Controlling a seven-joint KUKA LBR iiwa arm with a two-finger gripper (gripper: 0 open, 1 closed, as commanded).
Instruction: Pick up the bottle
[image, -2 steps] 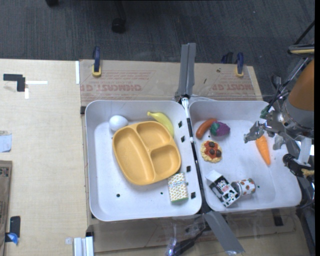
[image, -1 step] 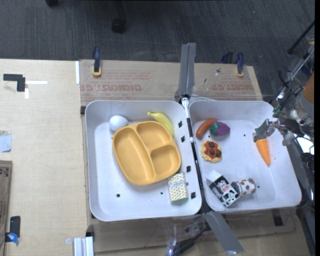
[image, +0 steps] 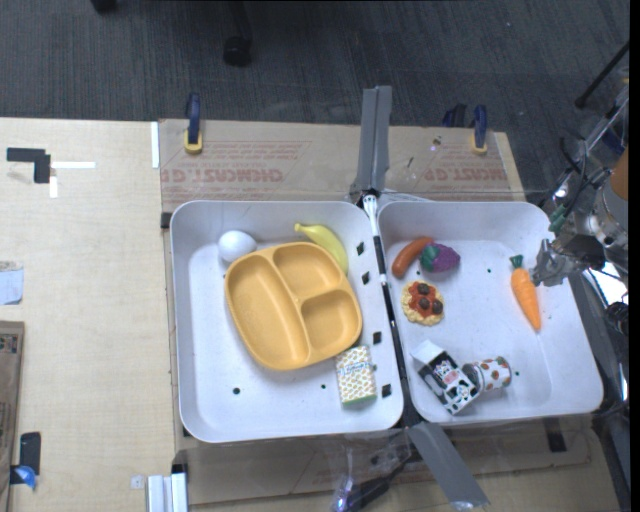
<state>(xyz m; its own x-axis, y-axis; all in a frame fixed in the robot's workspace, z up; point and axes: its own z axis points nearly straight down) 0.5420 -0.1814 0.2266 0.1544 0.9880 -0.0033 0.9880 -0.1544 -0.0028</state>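
The bottle (image: 492, 374) is small and white with red spots. It lies on its side near the front of the right bin (image: 570, 330), touching a black-and-white cow-patterned carton (image: 446, 380) on its left. My gripper (image: 549, 268) hangs over the bin's right side, just right of the top of an orange carrot (image: 526, 296). It is well behind the bottle and to its right. Nothing shows in its grasp.
The right bin also holds a red sausage (image: 411, 255), a purple toy (image: 440, 259) and a small pizza (image: 424, 302). In the left bin (image: 195, 340) are a yellow divided plate (image: 293, 303), an egg (image: 237, 244), a banana (image: 325, 243) and a small box (image: 356, 377).
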